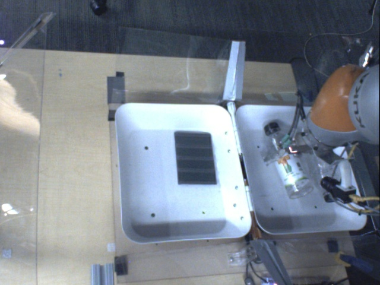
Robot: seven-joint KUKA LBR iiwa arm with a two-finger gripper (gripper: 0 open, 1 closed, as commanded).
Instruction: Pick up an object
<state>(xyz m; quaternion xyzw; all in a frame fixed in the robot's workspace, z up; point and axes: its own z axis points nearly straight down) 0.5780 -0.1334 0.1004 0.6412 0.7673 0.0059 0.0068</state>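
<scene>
While my tool [291,150] hangs low in the right bin [261,218], I cannot tell its state from above. Just beneath it lies a clear plastic bottle [295,180] on its side, near the bin's middle, which I judge light, smooth and apt to roll or slip, so I would take it across the body rather than at the neck. Farther off, in the left bin [136,159] on the tabletop [71,159], a dark ribbed block [195,157] lies flat, stiffer but low.

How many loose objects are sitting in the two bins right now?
2 that I can make out. A dark ribbed rectangular block lies flat mid-left bin. A clear bottle lies in the right bin, beside the gripper. The arm may hide more.
</scene>
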